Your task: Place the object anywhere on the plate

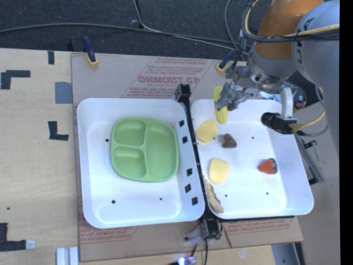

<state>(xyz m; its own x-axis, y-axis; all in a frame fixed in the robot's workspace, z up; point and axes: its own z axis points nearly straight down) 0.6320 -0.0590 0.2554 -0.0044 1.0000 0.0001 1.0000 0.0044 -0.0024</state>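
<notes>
Red print on the cardboard sheet [165, 79] is too blurred to read. The left bin [94, 203] holds a green plate [145, 149]. At the right bin's [292, 197] 11 o'clock corner, the gripper [225, 105] is clamped on a yellow corn cob [222, 114]

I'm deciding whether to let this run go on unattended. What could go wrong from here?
1. The gripper sits over a yellow corn-like piece at the right bin's far rim; a grasp there may slip.
2. The green plate lies in the other bin, across the black divider; a loosely held piece could drop on the way.
</notes>
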